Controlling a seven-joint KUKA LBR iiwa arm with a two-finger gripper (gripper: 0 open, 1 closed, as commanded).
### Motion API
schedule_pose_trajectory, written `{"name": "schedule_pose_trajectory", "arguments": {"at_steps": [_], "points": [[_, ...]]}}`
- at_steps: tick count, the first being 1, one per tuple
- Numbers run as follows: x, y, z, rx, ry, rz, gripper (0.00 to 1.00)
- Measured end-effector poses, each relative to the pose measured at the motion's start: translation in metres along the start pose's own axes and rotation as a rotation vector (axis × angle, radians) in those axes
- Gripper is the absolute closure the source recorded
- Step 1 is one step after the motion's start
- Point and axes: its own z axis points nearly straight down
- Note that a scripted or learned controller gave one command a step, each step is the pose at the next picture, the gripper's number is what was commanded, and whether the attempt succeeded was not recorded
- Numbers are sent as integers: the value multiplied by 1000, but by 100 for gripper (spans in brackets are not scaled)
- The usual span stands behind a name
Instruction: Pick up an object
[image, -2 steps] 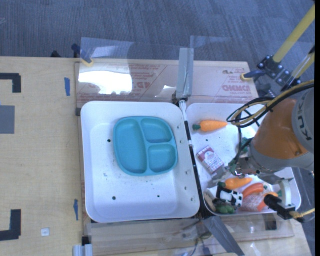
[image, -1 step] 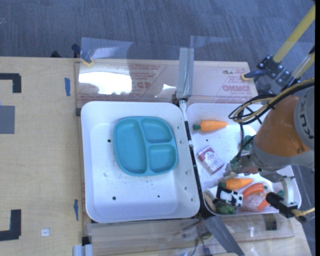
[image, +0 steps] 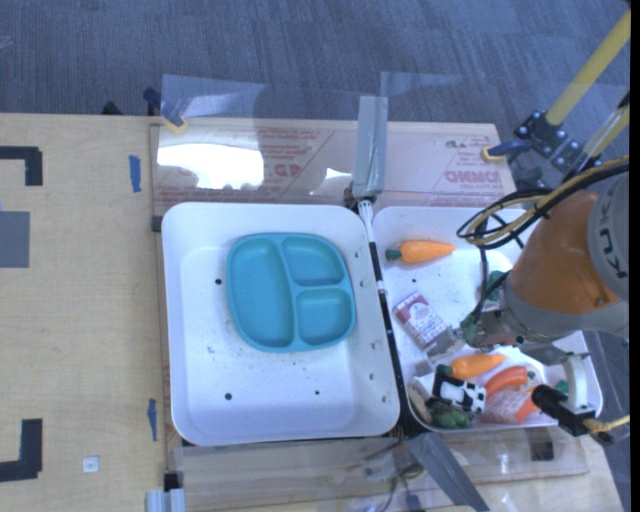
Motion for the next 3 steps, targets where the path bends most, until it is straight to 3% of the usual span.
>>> {"name": "schedule_pose_trajectory", "arguments": {"at_steps": [1,2,3], "points": [[0,1,-10,-3,-1,1,100],[0,1,-9,-2,-1,1,0],[-35,133,4,-12,-5,-5,0]]}}
